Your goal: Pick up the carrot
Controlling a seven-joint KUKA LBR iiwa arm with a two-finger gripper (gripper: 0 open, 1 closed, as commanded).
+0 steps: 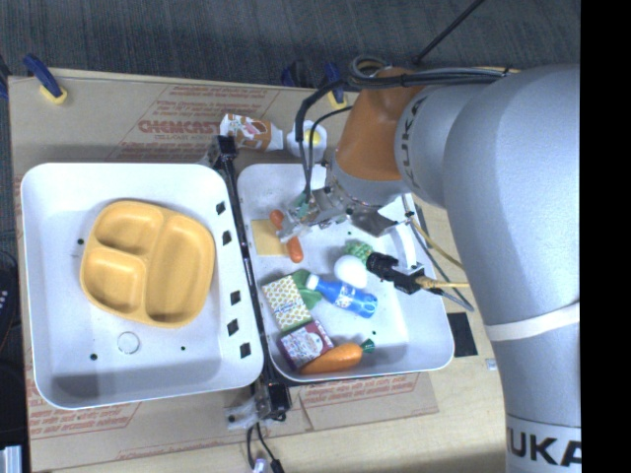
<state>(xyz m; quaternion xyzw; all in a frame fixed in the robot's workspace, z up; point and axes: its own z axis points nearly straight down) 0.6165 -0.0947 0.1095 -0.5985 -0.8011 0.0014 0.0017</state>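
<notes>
Nearest you, at the front edge of the right bin [434, 348], lies the carrot [333, 359], orange with a green top pointing right, resting against the bin's front wall. Touching it on its upper left you see a small dark-red packet [306, 342], and just behind that a checkered green-and-white box [284, 302]. To the right of the box a blue bottle [345, 296] lies on its side with its green cap toward the box, and a white egg-shaped ball [350, 271] sits right behind the bottle. Across the divider, the left bin [39, 264] holds a yellow divided plate [148, 261], well apart from the carrot. Further back in the right bin you find a yellow flat piece [264, 236] by the left wall with a small orange item [294, 251] beside it. The gripper [301, 212] hangs over that back part of the right bin, far from the carrot; you cannot tell from here how it is set. Behind it the arm's orange band [370, 136] rises, and past the bin's back rim a small carton [246, 129] rests on the cardboard [148, 116].
</notes>
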